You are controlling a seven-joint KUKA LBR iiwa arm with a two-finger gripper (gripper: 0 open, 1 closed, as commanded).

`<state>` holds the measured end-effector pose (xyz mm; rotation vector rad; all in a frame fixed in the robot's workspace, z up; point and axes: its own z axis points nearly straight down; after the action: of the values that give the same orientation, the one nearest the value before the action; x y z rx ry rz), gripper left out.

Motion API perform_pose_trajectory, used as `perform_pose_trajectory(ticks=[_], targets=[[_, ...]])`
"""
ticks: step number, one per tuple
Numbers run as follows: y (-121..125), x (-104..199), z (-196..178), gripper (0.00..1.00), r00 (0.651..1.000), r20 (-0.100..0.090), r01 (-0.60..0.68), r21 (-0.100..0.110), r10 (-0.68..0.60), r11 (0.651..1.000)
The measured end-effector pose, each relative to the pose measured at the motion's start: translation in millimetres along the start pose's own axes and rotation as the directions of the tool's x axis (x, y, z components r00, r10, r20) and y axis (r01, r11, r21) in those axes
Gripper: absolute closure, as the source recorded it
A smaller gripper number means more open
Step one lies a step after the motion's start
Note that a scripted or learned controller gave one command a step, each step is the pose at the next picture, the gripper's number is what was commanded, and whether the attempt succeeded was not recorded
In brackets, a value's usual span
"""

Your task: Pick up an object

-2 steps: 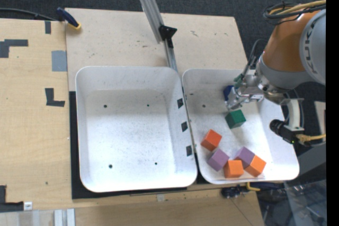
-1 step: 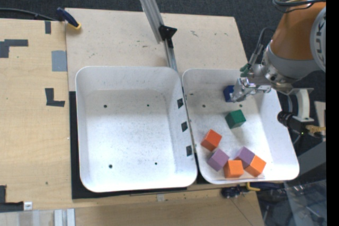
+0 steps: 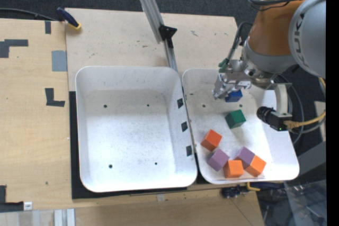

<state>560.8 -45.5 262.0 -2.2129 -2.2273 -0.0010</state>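
Blue cube, small, mostly hidden under the gripper; only its lower right corner shows, in the upper part of the right bin. Gripper sits right over it, metal fingers pointing down; can't tell if they're apart or clamped on the cube. Arm comes in from the right, orange band above the wrist.

Right bin also holds a green cube just below the blue one, an orange cube lower left, then a cluster near the front wall: purple cube, orange cube, second purple cube, orange cube, touching each other.

Left bin: white, speckled floor.
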Motion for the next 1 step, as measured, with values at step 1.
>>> perform_pose_trajectory(ticks=[1], targets=[[3.3, 53.1, 16.6, 1.0, 1.0, 0.001, 0.0, 0.003, 0.0, 1.0]])
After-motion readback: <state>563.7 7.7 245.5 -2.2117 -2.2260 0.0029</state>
